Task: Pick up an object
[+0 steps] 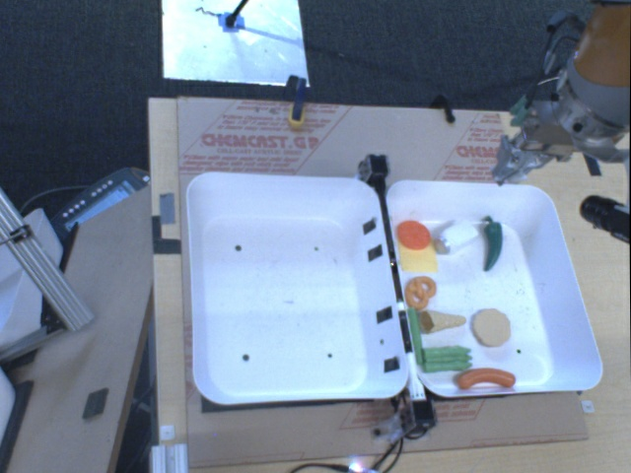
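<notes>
Red "CHEMCAST GP" print, repeated on the brown board under bins

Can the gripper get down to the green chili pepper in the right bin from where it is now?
Probably yes. The gripper sits above the right bin's far rim, and the green chili pepper lies open from above, just beside a white item.

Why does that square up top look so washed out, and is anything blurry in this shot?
In the camera view, the shiny sheet beyond the bench reflects light, so it glares pale; the white bins look bright and flatly lit, shadows faint; the gripper at upper right looks slightly soft, while the toy foods such as the green pepper stay fairly sharp.
</notes>
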Available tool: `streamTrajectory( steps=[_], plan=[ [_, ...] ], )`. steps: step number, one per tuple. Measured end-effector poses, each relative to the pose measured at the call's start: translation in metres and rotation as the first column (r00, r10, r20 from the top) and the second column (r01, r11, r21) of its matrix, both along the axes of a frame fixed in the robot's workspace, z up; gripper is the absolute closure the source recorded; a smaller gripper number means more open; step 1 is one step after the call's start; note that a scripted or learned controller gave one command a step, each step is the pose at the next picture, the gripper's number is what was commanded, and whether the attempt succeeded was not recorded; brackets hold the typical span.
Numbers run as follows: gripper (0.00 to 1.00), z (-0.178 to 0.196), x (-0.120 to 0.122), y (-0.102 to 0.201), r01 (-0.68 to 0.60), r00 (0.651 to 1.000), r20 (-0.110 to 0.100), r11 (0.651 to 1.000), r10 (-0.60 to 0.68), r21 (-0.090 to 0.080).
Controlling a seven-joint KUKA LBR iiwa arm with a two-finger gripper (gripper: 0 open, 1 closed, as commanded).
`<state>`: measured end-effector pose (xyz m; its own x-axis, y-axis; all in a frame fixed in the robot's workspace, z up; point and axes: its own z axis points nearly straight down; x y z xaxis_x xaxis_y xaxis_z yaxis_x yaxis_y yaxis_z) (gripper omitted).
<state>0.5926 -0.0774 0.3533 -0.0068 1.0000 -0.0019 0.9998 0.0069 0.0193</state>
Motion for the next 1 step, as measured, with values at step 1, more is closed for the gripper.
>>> streamTrajectory(
  steps=[1],
  plan=[
    [1.00, 0.1286, -0.0143, 0.0469, -0.004, 1.000, -0.002, 1.000, 0.004, 0.003]
  ],
)
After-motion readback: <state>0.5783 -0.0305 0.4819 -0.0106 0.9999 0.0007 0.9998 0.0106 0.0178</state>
